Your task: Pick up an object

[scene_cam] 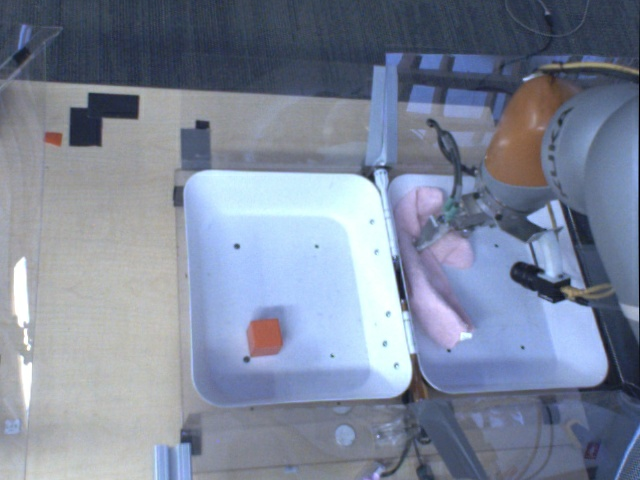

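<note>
End effector [443, 224] sits on pink cloth [432, 273], possibly touching.

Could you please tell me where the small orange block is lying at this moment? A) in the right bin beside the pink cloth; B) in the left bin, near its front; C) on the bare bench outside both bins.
B: the orange block sits on the floor of the left bin, apart from the pink cloth in the right bin.

The two bins [300, 198] are white. A small block [265, 337] is orange. A soft cloth [435, 278] is pink. The worktop [100, 298] is pale wood. The arm [590, 138] is grey and orange.
</note>
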Robot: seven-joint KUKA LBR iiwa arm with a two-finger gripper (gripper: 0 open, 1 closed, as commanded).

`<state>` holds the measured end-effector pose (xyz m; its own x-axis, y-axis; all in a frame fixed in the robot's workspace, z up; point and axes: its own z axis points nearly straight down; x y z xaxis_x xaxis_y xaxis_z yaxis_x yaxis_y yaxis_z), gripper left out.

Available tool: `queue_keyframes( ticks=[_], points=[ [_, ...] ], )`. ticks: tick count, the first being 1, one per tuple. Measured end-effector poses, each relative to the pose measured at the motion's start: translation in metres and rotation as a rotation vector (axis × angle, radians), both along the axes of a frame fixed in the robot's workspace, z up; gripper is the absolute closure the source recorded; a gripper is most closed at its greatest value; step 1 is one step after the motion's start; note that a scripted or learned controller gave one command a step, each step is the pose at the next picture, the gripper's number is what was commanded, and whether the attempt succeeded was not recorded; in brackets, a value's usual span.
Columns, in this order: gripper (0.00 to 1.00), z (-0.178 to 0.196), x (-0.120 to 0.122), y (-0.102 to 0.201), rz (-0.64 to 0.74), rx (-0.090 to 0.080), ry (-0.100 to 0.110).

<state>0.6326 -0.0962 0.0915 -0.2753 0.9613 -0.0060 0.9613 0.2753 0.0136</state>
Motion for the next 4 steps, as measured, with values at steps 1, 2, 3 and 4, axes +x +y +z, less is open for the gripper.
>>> queue_keyframes(
  ticks=[1,2,3,4],
  points=[
    [0.00,-0.001,0.033,0.008,-0.006,0.000,0.001],
    [0.00,0.000,-0.018,-0.018,-0.008,0.000,0.000],
    [0.00,0.039,-0.015,0.008,-0.095,0.003,0.004],
    [0.00,0.001,-0.040,-0.017,-0.090,0.003,-0.004]
  ],
)
